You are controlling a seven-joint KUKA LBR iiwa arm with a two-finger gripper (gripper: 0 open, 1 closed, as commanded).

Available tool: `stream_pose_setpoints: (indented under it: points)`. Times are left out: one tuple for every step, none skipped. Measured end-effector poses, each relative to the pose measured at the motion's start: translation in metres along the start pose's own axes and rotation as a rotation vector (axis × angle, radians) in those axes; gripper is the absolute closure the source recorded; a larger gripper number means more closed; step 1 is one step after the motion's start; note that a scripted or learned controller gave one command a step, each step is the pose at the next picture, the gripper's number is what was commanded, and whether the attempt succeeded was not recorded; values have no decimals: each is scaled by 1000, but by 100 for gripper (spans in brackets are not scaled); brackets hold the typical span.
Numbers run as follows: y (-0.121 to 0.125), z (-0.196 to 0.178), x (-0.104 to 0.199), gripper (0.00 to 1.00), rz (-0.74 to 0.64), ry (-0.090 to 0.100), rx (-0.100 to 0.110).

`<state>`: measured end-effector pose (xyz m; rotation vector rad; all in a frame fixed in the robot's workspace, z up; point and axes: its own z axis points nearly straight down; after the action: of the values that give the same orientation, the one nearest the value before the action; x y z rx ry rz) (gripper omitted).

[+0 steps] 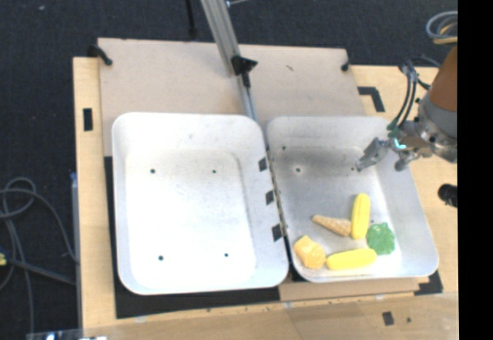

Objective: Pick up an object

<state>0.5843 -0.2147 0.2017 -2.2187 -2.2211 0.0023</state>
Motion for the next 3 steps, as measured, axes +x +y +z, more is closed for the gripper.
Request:
stream_pose_setpoints:
  points:
    - [1,-3,0,0,-2,-2,-4]
    - [2,41,-6,0,2,-2,0]
    - [4,83,-7,0,4,-3,-1]
